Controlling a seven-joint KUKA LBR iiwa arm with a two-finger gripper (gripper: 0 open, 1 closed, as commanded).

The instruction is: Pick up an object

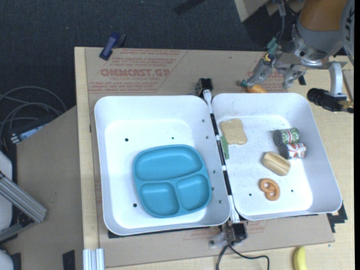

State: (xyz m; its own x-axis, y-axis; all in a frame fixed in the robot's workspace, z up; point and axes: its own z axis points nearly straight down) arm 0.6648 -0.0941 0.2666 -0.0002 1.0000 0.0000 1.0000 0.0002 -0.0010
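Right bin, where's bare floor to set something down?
In the right white bin, the lower-left floor is bare, bordered by the tan bread slice above and brown pretzel to the right. The right side is crowded: two small cans, a bread roll, the pretzel.

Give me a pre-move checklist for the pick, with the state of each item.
1. Objects in right bin: toast, two cans, bun, pretzel: ok.
2. Gripper over a target: not ok, it hangs beyond the bin's far rim.
3. Gripper free of load: cannot tell, something orange and green shows at its tips.
4. Pretzel and toast lie apart from neighbours: ok.
5. Cans separable: not ok, they touch.
6. Left bin holds only the blue tray: ok.
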